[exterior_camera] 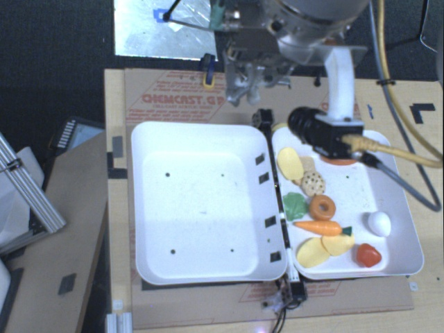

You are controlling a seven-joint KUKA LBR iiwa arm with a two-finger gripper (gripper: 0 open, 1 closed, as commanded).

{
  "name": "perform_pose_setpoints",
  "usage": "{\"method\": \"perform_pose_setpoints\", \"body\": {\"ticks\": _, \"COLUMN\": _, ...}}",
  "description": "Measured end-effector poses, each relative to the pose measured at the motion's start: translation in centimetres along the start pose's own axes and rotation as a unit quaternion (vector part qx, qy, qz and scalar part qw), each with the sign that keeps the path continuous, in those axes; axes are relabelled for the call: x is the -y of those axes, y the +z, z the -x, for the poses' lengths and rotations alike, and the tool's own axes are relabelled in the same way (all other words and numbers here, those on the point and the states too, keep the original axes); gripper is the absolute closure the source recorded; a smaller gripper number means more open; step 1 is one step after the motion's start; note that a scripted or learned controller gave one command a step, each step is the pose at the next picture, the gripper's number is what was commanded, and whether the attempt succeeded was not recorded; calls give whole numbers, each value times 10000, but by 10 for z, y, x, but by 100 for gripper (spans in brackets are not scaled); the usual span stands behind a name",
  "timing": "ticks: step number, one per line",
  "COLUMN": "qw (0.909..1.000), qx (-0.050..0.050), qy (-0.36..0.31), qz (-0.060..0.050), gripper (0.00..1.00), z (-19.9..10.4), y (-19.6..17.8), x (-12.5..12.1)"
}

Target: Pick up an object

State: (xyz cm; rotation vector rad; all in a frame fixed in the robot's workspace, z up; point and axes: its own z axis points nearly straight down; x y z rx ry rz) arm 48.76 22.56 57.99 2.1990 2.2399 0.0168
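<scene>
The grey arm's gripper [251,83] hangs at twelve o'clock above the bins, grip unreadable, presumably clear of the toy food crowding the right white bin [399,214].

The arm [312,5] entered from the upper right of the camera view, its large grey body with an orange band occupying the top centre. The wrist assembly hung below it at the top of the view, above the far edge of the bench. The gripper [244,89] pointed downward, its metal fingers close together at their tips, with nothing seen between them. It stood raised, above the bench just beyond the bins' far edge.
</scene>
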Motion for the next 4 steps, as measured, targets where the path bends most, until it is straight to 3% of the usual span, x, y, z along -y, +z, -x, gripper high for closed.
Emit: {"method": "perform_pose_setpoints", "body": {"ticks": 4, "qw": 10000, "qx": -17, "qy": -42, "qz": 40, "gripper": 100, "z": 1, "y": -45, "x": -2}}
